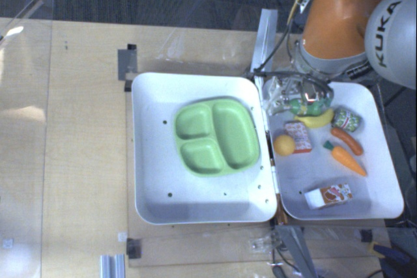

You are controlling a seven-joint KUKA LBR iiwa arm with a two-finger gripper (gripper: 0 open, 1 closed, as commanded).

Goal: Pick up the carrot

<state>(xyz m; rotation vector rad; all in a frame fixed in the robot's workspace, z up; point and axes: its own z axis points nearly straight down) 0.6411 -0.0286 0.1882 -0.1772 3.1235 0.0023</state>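
The hand [305, 96] hangs at the back of the right bin [384, 200], above the banana [315, 120] — can't tell its state. The carrot [347, 161] lies free at that bin's right side, beside the sausage [345, 140].

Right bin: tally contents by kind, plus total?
In the right bin:
carrot: 1
sausage: 1
banana: 1
lemon: 1
green can: 1
cartons: 2, red-and-white carton and small packet
Total: 7; anything under the gripper is hidden.
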